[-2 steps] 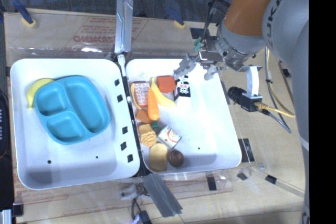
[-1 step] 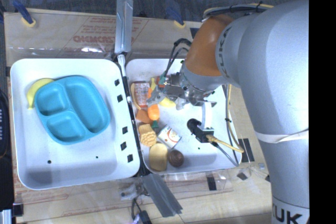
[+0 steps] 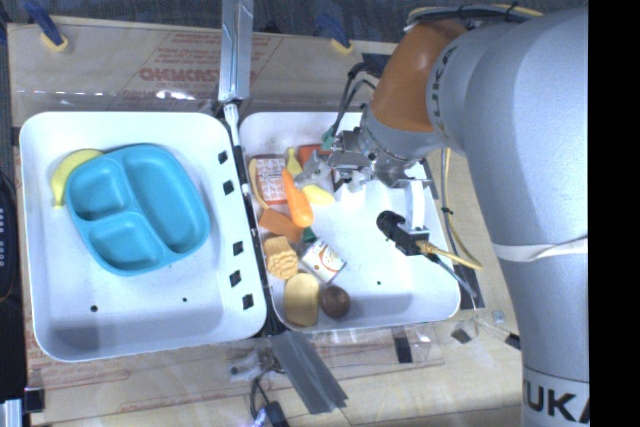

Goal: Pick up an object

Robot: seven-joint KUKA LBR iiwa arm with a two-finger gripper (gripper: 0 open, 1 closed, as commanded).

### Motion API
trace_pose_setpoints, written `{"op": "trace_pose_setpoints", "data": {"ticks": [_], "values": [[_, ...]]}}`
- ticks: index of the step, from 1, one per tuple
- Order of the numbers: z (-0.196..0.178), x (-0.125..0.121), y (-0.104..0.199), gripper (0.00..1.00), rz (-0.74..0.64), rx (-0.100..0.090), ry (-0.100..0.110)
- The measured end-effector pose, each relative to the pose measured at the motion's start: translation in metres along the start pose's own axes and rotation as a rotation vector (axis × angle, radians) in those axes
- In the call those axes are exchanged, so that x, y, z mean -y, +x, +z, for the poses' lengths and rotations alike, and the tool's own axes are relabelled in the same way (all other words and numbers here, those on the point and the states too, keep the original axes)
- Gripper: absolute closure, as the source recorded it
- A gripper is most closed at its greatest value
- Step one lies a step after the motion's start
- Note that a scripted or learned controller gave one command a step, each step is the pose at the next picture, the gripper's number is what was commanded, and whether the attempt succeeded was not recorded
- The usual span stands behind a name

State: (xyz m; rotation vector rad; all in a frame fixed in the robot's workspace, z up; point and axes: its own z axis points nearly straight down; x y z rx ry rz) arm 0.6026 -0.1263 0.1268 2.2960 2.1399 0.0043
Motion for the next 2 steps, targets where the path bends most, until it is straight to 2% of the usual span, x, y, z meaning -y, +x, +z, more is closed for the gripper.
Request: {"op": "trace_pose_setpoints", "data": {"ticks": [1, 2], "values": [[0.029, -0.039, 0.026, 0.00, -0.251, 0.002, -0.007], [-0.067, 0.014, 0.051, 0.00, -0.535, 0.000, 0.001]]}}
